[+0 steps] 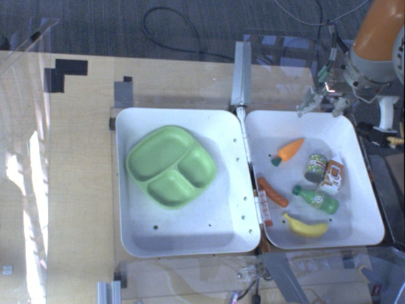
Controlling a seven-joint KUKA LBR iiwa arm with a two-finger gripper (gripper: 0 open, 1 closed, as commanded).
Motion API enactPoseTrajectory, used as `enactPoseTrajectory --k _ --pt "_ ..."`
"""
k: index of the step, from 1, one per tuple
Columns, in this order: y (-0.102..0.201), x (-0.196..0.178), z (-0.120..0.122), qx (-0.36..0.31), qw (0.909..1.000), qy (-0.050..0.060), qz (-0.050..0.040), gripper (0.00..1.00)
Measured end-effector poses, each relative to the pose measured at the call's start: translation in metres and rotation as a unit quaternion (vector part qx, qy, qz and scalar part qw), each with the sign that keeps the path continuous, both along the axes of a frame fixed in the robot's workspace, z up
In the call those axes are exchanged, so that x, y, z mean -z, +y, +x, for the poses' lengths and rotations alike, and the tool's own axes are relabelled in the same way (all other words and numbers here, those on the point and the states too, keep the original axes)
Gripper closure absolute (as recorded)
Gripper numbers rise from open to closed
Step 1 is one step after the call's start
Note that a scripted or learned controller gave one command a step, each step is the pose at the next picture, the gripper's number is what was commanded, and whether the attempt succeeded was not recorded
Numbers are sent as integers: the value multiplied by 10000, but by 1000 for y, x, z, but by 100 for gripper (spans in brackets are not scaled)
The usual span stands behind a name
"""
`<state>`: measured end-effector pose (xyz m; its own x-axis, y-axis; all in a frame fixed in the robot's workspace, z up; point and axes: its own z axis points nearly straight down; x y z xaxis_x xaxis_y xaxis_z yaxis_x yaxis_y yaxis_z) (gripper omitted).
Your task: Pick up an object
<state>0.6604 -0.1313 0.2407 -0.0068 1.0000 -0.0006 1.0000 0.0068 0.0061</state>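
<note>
1. your gripper (323, 104) hangs over the far rim of the right bin (364, 189), near its back edge, above the toys. fingers look spread apart with nothing between them.
2. arm (380, 24) comes in from the top right, orange band showing.
3. right bin holds all the graspable stuff: carrot (290, 150) toward the back, small can (316, 167) just beside a brown carton (333, 176), green bottle (316, 198) lying down in front of them, banana (305, 226) near the front edge, red sausage-like piece (273, 192) by the left wall.
4. left bin (126, 233) has a green divided plate (171, 166) sitting in its middle. broad and flat, a bad pick for two fingers, skip it.
5. closest target to you is the carrot: lying flat, tilted, well apart from the others. looks like a light plastic toy, stiff, probably smooth and a bit slippery. take it across the thick orange middle, not the tapered tip or the green end.
6. can and carton touch or nearly touch, so fingers may not fit between them. the can may roll if nudged.
7. bottle is round and lying down, likely to roll; grab across the body, not the neck.
8. banana is curved, stiff, light; pinch mid-curve. it sits near the front wall, so watch finger clearance.
9. nothing picked yet, so you have to drop down into the bin first.
</note>
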Motion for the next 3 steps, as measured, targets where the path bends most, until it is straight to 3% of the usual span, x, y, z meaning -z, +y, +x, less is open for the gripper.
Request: enactPoseTrajectory --k 1,2,3 --pt "-17 143 10 -29 10000 2 -3 0" --pt "32 152 -26 -79 10000 -17 3 0" --pt "33 139 -23 -87 9999 -64 7 100"
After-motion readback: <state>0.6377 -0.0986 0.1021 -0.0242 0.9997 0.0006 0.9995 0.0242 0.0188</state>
